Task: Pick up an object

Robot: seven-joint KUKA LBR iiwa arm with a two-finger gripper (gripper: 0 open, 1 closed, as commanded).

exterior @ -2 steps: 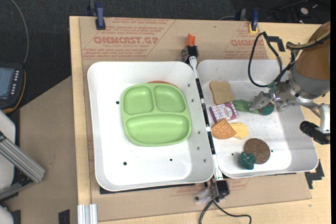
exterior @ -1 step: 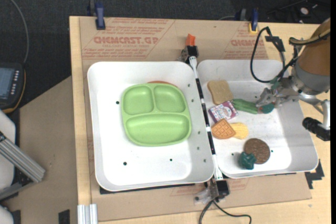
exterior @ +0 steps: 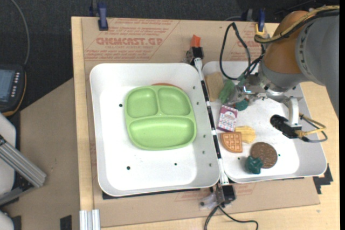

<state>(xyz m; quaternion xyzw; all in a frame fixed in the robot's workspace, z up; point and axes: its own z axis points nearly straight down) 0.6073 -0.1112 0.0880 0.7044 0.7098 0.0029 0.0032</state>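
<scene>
where the desk (exterior: pixel 135 35) carries its two white bins side by side, the left bin (exterior: pixel 108 132) holds one green plate (exterior: pixel 159 118) with three compartments, and a thin sliver of something orange-red (exterior: pixel 164 84) shows at the plate's far rim. the right bin (exterior: pixel 307 159) holds seven small things: one tan piece (exterior: pixel 214 83) in the far corner next to the divide, one dark green piece (exterior: pixel 227 90), one purple-and-white packet (exterior: pixel 227 118), one yellow piece (exterior: pixel 246 133), one waffle (exterior: pixel 232 143), one brown round disc (exterior: pixel 264 153) and one teal lump (exterior: pixel 253 165) by the near wall.

the arm comes in from the right, and its pincer (exterior: pixel 241 90) sits low over the far part of the right bin. the dark green piece lies right at the pincer's tip, on its left side, between the pincer and the tan piece. how far the pincer is open cannot be told from this angle, nor whether it has hold of the green piece. the packet lies just nearer than the pincer. the waffle and the yellow piece touch each other. the disc and the teal lump sit together, well apart from the pincer.
</scene>
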